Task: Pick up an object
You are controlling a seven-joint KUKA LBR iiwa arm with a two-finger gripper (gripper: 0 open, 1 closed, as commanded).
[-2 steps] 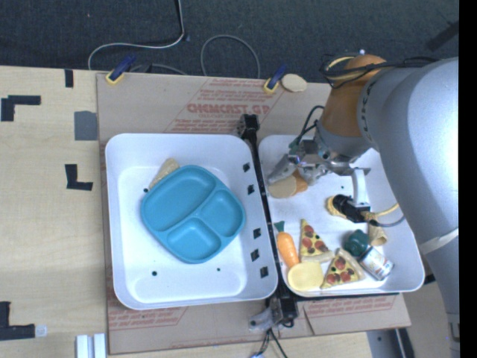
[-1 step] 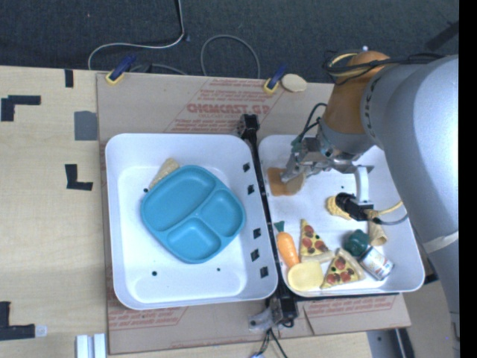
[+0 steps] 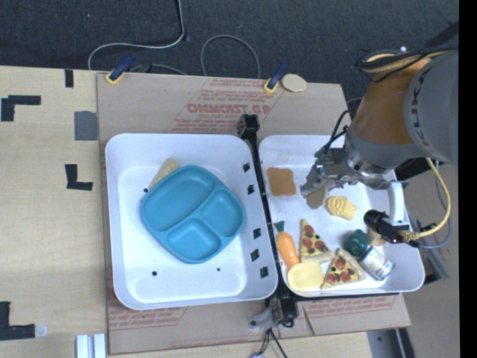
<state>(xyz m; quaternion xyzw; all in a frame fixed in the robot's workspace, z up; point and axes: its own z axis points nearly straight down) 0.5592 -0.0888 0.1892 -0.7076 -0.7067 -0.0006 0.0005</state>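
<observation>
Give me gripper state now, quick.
Gripper: cannot be told; it is low in the right bin, between the toast and the corn.

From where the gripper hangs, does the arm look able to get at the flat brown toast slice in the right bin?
Probably yes. The gripper hangs just right of the flat brown toast slice, which lies bare on the floor of the right white bin with nothing on top; the orange carrot lies well away.

A blue tray [image 3: 194, 213] fills a white bin [image 3: 123, 200]; nearby lies an orange carrot [image 3: 288, 248].
</observation>
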